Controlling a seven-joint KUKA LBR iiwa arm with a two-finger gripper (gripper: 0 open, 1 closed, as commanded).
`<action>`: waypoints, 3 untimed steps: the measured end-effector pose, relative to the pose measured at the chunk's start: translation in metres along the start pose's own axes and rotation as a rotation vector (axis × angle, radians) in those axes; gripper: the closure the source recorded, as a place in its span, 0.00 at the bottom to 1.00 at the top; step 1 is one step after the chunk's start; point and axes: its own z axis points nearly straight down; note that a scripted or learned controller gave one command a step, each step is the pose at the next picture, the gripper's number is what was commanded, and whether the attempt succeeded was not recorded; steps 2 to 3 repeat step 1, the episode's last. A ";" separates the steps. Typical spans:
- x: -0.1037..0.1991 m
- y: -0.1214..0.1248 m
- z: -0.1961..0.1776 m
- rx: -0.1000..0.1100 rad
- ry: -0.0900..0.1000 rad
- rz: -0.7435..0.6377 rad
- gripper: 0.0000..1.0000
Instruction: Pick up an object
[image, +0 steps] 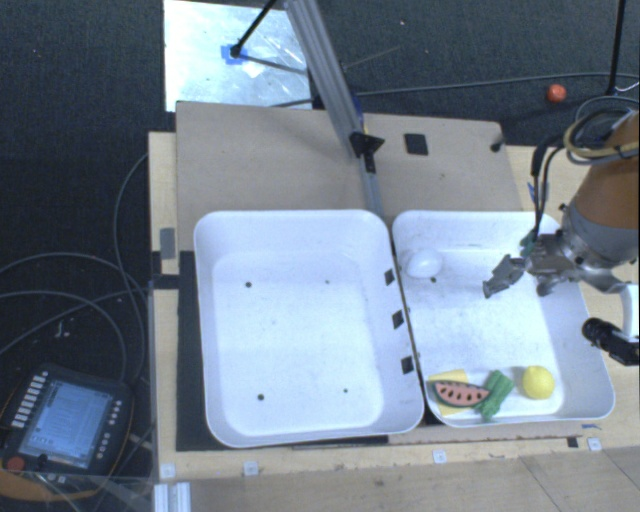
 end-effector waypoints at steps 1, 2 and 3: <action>0.000 0.000 -0.011 -0.001 0.000 -0.001 1.00; 0.000 0.000 -0.011 -0.001 0.000 -0.001 1.00; 0.000 0.000 -0.011 -0.001 0.000 -0.001 1.00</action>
